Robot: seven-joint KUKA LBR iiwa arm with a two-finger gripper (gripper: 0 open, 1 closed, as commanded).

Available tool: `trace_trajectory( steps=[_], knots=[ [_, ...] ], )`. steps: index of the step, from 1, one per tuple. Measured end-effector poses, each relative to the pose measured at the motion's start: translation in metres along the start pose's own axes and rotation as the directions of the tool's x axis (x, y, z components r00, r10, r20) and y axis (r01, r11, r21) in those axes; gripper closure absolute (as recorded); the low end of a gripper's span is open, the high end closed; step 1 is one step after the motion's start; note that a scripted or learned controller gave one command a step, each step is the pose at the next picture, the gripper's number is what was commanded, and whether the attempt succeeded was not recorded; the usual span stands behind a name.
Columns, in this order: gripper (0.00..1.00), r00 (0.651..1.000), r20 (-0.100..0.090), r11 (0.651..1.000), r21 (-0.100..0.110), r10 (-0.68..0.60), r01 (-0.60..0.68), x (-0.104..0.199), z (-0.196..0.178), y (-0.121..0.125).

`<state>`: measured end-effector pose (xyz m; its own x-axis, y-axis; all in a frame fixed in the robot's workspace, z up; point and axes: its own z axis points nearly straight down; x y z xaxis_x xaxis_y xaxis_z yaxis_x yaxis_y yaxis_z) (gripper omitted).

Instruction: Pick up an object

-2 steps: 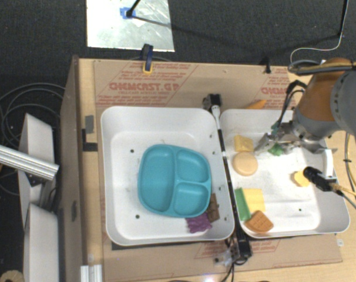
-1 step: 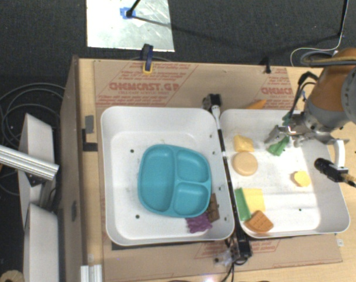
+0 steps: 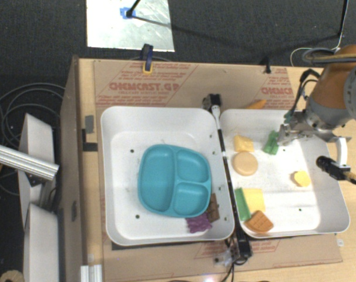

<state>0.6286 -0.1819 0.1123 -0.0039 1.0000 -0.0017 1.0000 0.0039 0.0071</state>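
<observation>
End effector (image 3: 285, 131) low in the right bin (image 3: 331, 216), at the green block (image 3: 271, 143).

Whether it is apart, together or clamped cannot be told from this slant; the block lies tilted just under and left of it, near the bin's back wall, with a yellow cube (image 3: 244, 143) and a tan disc (image 3: 245, 163) further left. The block looks like small, light toy food, probably stiff plastic with smooth, somewhat slippery faces, not fragile. I judge the best hold is across its narrow width, mid-length.
</observation>
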Motion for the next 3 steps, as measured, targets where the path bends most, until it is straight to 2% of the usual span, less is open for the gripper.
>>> trace_trajectory(
  steps=[1,2,3],
  knots=[
    [0.0,1.0,0.0,1.0,0.001,0.0,0.0,0.0,0.0,0.0],
    [0.0,1.0,-0.002,1.0,0.004,-0.003,0.003,0.029,0.029,0.018],
    [1.0,1.0,-0.001,1.0,-0.001,-0.003,0.003,0.027,0.016,0.019]
  ],
)
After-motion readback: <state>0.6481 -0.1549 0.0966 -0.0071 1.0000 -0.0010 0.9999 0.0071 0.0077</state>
